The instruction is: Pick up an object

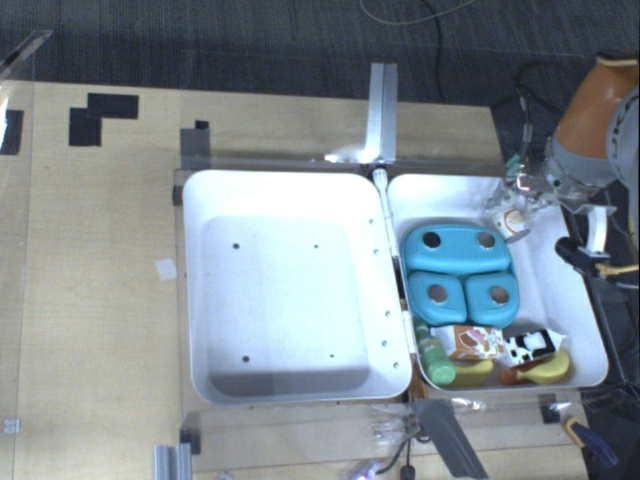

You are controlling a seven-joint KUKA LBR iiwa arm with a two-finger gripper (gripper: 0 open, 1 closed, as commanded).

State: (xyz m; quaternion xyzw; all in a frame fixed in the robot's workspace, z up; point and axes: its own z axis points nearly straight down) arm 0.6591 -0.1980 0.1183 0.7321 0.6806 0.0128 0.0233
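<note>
My gripper (512, 206) hangs over the back right corner of the right bin (570, 288), below the grey wrist and orange band (598, 96). A small white and orange item (512, 225) sits right at its tip; whether it is gripped is unclear. A large teal block set (458, 268) fills the middle of this bin. Along the front wall lie a green bottle (434, 360), an orange and white packet (477, 342), a black and white patterned item (530, 346) and a yellow banana-like piece (546, 370).
The left bin (280, 278) stands beside the right one, split from it by a metal divider (384, 118). Black cables (585, 253) and the arm's body crowd the right bin's right rim. Wooden bench surface (90, 298) lies to the left.
</note>
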